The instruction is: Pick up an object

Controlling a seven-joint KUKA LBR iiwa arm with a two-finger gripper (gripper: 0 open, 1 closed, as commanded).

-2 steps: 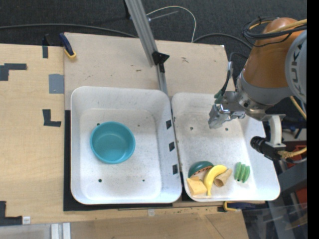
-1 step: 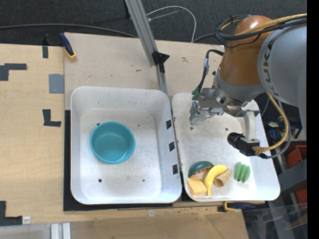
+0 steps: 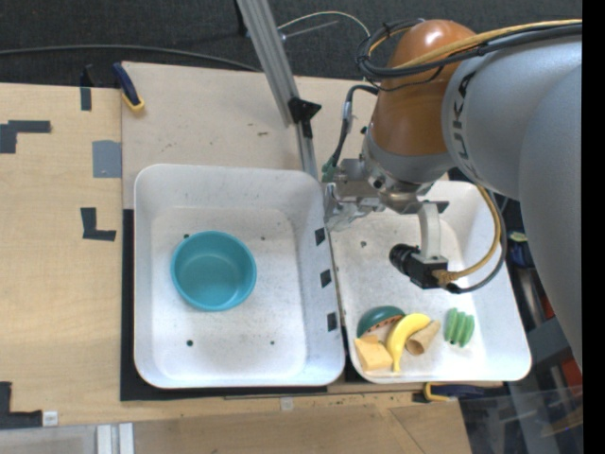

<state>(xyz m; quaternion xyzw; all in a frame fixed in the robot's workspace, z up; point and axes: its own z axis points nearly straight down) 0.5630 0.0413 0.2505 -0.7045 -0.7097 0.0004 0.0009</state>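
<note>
— What lies around the arm?
— A teal bowl (image 3: pixel 214 270) sits in the left bin (image 3: pixel 151 197). In the right bin's (image 3: pixel 492 353) near corner huddle a banana (image 3: pixel 408 334), a green piece (image 3: pixel 458 328) and a tan block (image 3: pixel 374 353).
— And the gripper (image 3: pixel 342 206)?
— Over the dividing rims — nothing visibly held, on a pale wooden bench (image 3: pixel 47 253).

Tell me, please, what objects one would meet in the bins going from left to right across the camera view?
Blue bowl in the left bin → yellow banana → green item, both in the right bin.
</note>
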